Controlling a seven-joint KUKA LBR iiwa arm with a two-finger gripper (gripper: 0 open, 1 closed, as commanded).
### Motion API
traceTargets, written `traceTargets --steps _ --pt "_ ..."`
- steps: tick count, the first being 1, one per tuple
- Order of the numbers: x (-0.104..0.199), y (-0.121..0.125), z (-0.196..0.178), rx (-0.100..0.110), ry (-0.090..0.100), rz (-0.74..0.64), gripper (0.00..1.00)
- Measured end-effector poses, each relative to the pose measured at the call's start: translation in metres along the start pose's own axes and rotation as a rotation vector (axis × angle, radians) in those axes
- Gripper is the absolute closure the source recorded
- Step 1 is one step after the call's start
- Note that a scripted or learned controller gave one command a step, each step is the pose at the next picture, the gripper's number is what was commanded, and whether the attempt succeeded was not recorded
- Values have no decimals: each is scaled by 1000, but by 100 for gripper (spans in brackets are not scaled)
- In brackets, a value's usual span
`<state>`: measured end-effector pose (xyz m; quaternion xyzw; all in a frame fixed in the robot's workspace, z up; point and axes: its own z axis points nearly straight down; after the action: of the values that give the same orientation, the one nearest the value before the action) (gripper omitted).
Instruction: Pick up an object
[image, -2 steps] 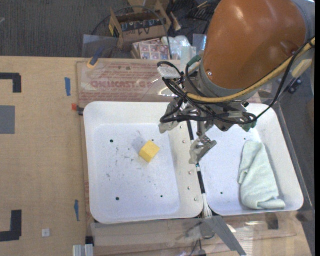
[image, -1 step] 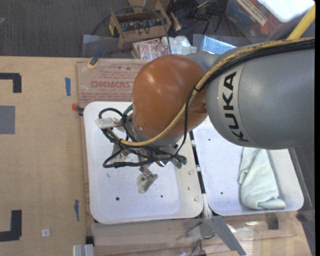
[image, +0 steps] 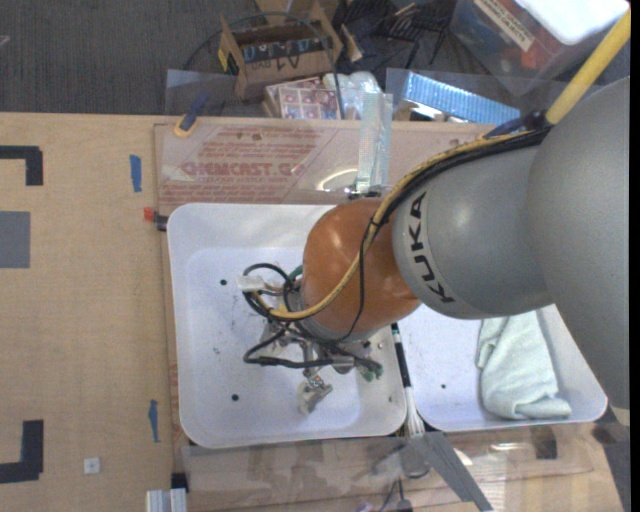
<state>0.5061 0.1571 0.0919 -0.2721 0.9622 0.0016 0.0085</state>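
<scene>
My arm reaches in from the right, its orange band (image: 345, 270) hanging over the left bin (image: 190, 330). Below the band and a tangle of black cables, the gripper (image: 314, 393) points down at the bin's floor near the front edge. The wrist hides most of it. A small green object (image: 372, 370) lies just right of the gripper, close to the bin's right wall. A crumpled white cloth (image: 515, 368) lies in the right bin (image: 440, 400), apart from the gripper.
A clear plastic sheet with red print (image: 250, 170) lies on the bench behind the bins. Boxes and clutter (image: 290, 60) stand beyond the bench's far edge. Blue tape marks (image: 135, 172) dot the wooden bench at the left.
</scene>
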Motion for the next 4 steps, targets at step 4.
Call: traceTargets --steps 4 --pt "-5 -5 -11 -3 -4 -64 100"
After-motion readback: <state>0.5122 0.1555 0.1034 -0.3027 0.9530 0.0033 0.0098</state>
